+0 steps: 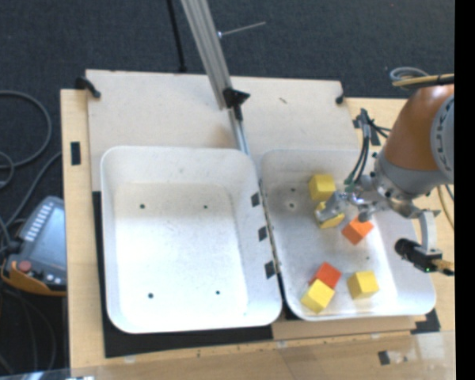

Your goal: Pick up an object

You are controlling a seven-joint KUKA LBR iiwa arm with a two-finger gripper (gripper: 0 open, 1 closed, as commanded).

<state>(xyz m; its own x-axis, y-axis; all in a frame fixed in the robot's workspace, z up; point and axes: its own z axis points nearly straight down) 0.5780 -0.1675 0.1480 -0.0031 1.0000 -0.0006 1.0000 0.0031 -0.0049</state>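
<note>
In the right bin (281,212), toward its far half, the gripper (342,209) sits low over a small cluster of blocks. A yellow piece (331,218) lies right at the fingertips, and an orange block (357,229) is just beside it on the right and slightly nearer. Another yellow block (322,187) stands just beyond them, on the far side. Whether the gripper is open or closed cannot be told from this view, because the wrist and its fittings cover the tips; nor can it be told whether the yellow piece is gripped or merely lies under the tool.

Judging by the low pose, the arm (416,137) is at the grasp stage of its pick, aimed at the crowded spot where the pieces nearly touch. That crowding is a risk: a closing stroke could catch an edge of the orange block or push the yellow piece aside.

Well apart, near the front wall of the same bin, three more blocks form a loose group: an orange one (328,275), a yellow one (318,295) touching it on the near side, and a second yellow one (363,283) to the right. These sit freer and would likely be easier targets.

The left bin (111,172) lies alongside, sharing the middle divide, and a slanted metal pole (210,46) rises from the far side of the bench (166,93).
</note>
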